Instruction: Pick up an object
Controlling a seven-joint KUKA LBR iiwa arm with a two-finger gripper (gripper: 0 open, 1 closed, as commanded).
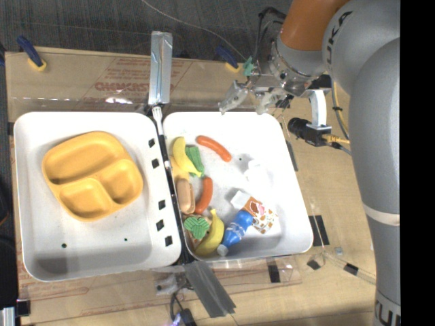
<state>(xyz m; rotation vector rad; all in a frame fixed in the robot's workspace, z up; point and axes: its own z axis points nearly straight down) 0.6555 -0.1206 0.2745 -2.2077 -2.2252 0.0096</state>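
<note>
Hovering above the right bin's point(289, 182) far rim, gripper point(246, 99) with fingers spread, holding nothing. Below, in the bin's far half, red sausage point(213, 147), long axis slanting from far-left to near-right.

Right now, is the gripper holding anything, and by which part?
Nothing is held. The gripper hangs open above the right bin's far rim, with no object between its fingers; the toy food lies in the bin.

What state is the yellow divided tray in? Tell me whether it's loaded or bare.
Bare. The yellow divided plastic tray lies flat in the left white bin, compartments showing nothing inside.
</note>
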